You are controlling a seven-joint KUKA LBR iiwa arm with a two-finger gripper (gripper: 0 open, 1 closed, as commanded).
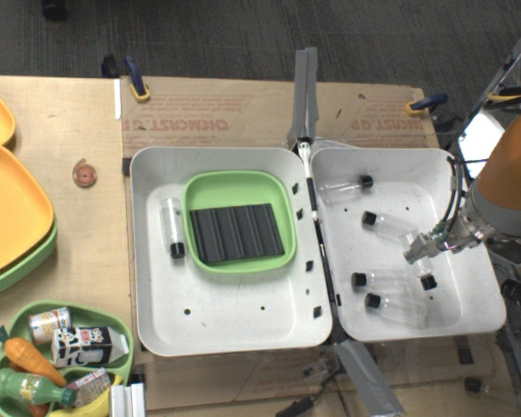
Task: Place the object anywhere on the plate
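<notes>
Several clear vials with black caps lie loose in the right bin [443, 168]. One [343, 185] lies near the bin's far left corner, another [384, 222] toward the middle, and two more [373, 280] [395, 305] lie close together near the front. A further black cap [428, 281] shows just beneath the arm's tip; whether it belongs to a vial in the grasp cannot be told from here.

The pincer [419, 248] reaches in from the right, low over the middle of the right bin, its tip pale and blurred against the white floor. Whether it is spread or closed cannot be told, and nothing can be seen clearly gripped by it. Behind it, the grey wrist and the orange band [514, 168] of the arm stand over the bin's right wall.

The green plate [240, 189] sits in the far half of the left bin [226, 328], with a dark ribbed mat [239, 232] lying across it. One more black-capped vial [171, 225] lies on the bin floor just beside the plate's left edge, apart from it.

On the wooden surface [87, 129] to the left, orange and green dishes [13, 224] are stacked, and a green bowl [122, 341] at the near corner holds toy food and small cans.
</notes>
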